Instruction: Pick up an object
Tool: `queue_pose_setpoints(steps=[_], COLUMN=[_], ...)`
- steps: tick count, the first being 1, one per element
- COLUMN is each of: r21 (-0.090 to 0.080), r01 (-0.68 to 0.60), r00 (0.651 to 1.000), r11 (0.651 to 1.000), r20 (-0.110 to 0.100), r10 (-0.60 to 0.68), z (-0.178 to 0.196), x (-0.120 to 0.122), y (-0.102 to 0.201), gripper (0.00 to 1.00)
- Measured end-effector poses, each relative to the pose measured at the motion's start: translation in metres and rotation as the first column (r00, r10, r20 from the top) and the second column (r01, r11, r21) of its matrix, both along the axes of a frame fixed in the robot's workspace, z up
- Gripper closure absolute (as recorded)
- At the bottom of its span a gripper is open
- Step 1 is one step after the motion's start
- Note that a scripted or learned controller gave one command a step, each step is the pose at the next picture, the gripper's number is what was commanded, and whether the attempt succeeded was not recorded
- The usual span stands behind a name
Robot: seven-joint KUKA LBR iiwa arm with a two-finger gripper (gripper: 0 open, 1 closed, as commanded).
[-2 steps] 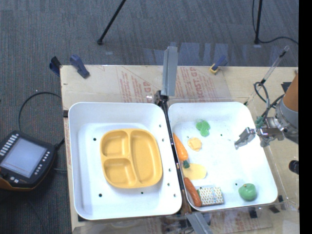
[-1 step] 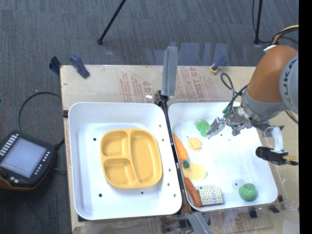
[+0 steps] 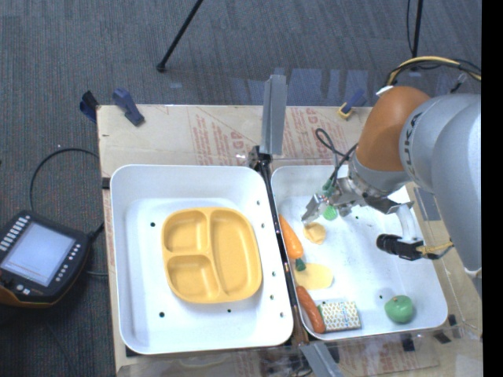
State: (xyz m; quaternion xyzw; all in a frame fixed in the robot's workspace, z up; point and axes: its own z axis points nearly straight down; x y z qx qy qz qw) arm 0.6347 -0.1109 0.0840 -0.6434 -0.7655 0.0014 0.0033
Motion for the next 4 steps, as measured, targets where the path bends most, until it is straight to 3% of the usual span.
queue_pose_setpoints(steps=[1,2,3,4], r21=[-0.002,-0.002,0.0,-0.001], r01=[0.054,0.023,-0.083,-0.144], r00=[0.998,1.0,0.997,0.99], r11=[0.999,1.0,0.997,0.99], r20=[0.016,-0.002,0.005,0.004], r10=[-0.054,-0.023,0.083,0.144], z=[0.09,-0.001,0.004,0.003], x=[0.012,0.007,-0.002,-0.032], y=[0.018,-0.029,0.022,0.02], gripper=[0.0,0.0,0.0,0.0])
